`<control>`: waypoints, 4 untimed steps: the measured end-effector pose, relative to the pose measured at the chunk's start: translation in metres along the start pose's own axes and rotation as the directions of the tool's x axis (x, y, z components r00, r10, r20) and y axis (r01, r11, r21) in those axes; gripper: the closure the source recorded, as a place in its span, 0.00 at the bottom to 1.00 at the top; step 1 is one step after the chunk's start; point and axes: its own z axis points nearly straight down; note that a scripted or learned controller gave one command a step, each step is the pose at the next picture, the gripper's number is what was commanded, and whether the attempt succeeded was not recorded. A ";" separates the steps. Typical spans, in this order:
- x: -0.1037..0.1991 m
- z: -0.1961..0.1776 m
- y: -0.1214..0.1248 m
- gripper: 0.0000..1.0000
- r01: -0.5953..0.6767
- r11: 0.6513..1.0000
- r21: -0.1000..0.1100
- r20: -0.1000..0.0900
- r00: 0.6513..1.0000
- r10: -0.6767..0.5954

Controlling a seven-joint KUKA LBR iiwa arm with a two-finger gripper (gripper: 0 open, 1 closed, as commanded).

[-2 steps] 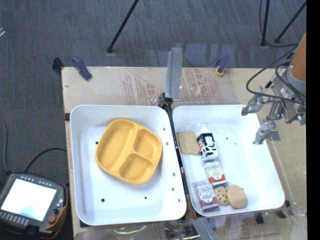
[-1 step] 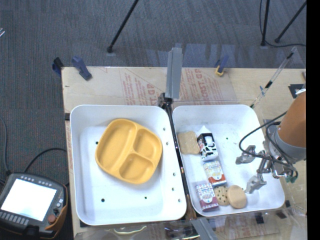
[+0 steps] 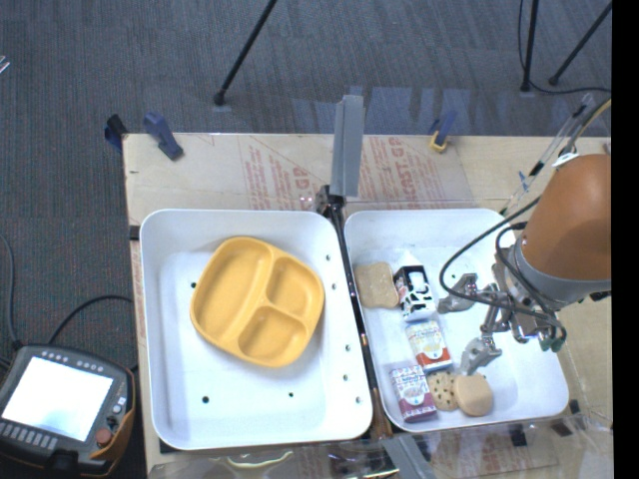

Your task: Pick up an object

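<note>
Several small items lie in the right bin [image 3: 519, 392]: a tan bread slice [image 3: 376, 284], a black and white carton [image 3: 412, 289], an orange and white packet [image 3: 427, 342], a red packet [image 3: 411, 389], a chocolate chip cookie [image 3: 444, 392] and a tan bun [image 3: 474, 395]. My gripper [image 3: 468, 328] hangs low over the right half of this bin, just right of the orange and white packet and above the bun. Its fingers are spread open and nothing sits between them.
A yellow divided plate [image 3: 260, 300] lies in the left bin [image 3: 165, 387]. A grey upright post [image 3: 347, 153] stands behind the wall where the two bins meet. A teach pendant [image 3: 60, 397] rests on the floor at lower left. Cables loop from the arm's wrist.
</note>
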 end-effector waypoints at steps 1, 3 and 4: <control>-0.039 -0.029 0.022 0.00 -0.196 0.981 0.002 -0.003 0.981 0.196; -0.132 0.012 -0.084 0.00 -0.356 0.934 0.002 -0.005 0.934 0.356; -0.120 0.093 -0.079 0.00 -0.598 0.802 0.005 -0.007 0.802 0.598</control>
